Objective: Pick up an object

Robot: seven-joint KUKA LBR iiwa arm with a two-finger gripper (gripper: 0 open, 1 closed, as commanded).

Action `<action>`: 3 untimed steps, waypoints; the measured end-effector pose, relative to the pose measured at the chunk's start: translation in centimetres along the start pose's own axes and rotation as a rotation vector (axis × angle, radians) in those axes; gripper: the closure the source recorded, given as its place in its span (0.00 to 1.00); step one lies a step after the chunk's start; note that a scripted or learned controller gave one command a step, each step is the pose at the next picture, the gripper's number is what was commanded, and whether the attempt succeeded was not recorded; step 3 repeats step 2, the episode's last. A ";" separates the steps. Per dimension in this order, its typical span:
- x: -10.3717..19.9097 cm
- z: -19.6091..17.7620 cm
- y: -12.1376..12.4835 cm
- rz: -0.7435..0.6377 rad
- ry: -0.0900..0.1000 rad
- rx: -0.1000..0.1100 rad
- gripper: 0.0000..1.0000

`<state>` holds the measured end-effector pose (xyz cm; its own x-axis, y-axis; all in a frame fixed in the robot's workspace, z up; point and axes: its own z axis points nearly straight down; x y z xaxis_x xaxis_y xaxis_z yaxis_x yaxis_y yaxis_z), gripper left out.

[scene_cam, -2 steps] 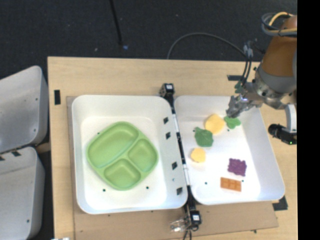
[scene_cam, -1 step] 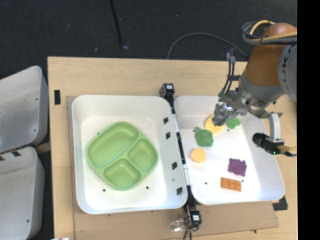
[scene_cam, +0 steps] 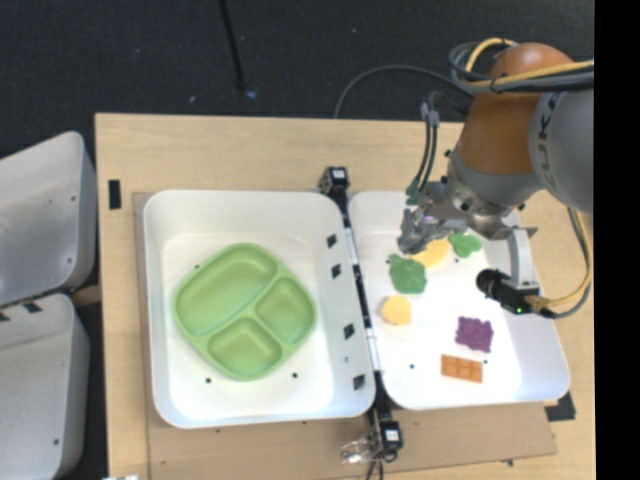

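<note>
Two white bins sit side by side on the wooden surface. Left bin has a green divided tray, three compartments, tilted diagonally, roughly centered in the bin.

Right bin holds the loose objects, any of which could be the pick target:
- dark green lumpy piece, near the bin's left side
- yellow piece, just beside the dark green one, partly under the arm's tooling
- light green piece, right of that yellow piece, partly hidden by the arm
- yellow round piece, below the dark green one, near the divider
- purple blocky piece, toward the bin's middle-right
- orange flat brick, just below the purple one, apart from it

Arm comes in from the right, orange band above the wrist. Pincer is low over the upper part of the right bin, right next to the yellow and dark green pieces. Cannot tell how the pincer stands, too dark and cluttered there, and cannot tell if it touches anything. Nothing visibly held in it.

Black cable unit sticks out beside the wrist over the bin's right half.
</note>
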<state>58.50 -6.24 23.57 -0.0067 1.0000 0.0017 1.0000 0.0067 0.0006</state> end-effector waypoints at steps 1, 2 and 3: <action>5.4 0.7 -1.1 0.001 -0.001 0.001 1.00; 11.2 -0.1 -3.3 -0.002 0.001 0.001 1.00; 11.2 -0.1 -3.3 -0.002 0.001 0.001 1.00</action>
